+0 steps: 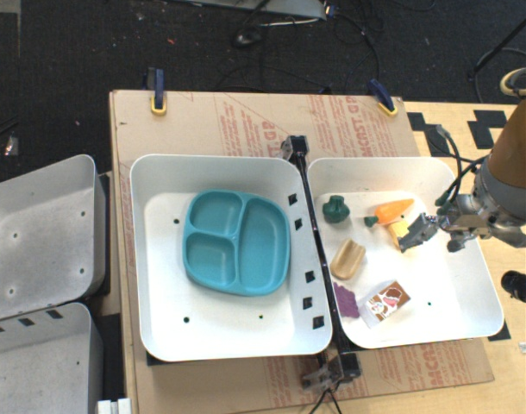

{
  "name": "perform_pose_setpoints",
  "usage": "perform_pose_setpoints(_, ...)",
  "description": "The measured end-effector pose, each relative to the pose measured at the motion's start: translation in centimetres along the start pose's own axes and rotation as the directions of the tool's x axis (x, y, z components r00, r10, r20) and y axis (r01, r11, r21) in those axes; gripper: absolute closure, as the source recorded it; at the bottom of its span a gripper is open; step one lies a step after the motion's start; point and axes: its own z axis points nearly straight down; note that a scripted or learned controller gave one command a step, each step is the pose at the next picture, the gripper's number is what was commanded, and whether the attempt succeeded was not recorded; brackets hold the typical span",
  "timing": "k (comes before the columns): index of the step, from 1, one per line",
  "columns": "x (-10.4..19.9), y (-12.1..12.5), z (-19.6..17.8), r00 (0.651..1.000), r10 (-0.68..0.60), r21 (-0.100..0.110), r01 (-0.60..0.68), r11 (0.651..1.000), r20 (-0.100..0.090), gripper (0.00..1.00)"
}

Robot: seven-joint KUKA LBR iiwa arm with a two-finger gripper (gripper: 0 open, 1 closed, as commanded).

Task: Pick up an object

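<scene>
My gripper (pixel 436 235) hangs over the right bin (pixel 470 313), at its right middle. Its two dark fingers stand apart with nothing between them. The left finger (pixel 415 235) is beside a small yellow piece (pixel 401 228), which touches an orange carrot-like toy (pixel 393 210). Further left in this bin are a dark green knob-shaped toy (pixel 335 209) and a tan bread-like piece (pixel 348 259). Near the front lie a purple piece (pixel 346 301) and a small printed packet (pixel 386 300).
The left bin (pixel 155 317) holds a teal divided plate (pixel 238 241). A black divider with clips (pixel 316 248) runs between the bins. Both bins sit on a cardboard sheet (pixel 220 115). Grey trays (pixel 39 222) lie off to the left.
</scene>
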Motion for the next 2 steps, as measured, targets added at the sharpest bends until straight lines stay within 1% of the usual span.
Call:
perform_pose_setpoints(1, 0.1, 0.2, -0.7, 1.000, -0.004, -0.013, 0.004, 1.000, 0.002, 0.00)
perform_pose_setpoints(2, 0.4, -0.6, 4.9, 1.000, -0.001, -0.011, 0.001, 1.000, 0.001, 0.00)
